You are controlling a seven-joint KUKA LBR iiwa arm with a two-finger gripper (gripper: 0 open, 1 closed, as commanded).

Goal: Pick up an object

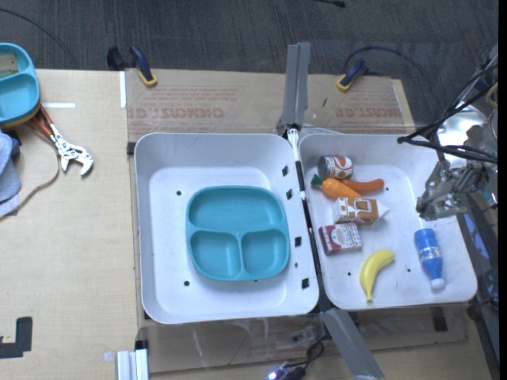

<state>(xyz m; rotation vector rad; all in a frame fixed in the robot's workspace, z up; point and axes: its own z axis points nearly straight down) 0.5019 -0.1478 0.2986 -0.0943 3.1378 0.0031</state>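
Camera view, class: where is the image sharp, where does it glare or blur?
Camera view: the banana, blue bottle and teal divided tray are fairly sharp under even light; the gripper at the right bin's edge is blurred, with bright metallic glare above it.

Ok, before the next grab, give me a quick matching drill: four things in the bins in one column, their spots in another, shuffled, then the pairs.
Things:
1. banana
2. blue bottle
3. teal divided plate
4. carrot

Places:
A. left bin, in the middle
B. right bin, near its front edge
C. right bin, toward the back, just below the small can
D. right bin, by its right wall, below the gripper

Pairs: 1-B, 2-D, 3-A, 4-C
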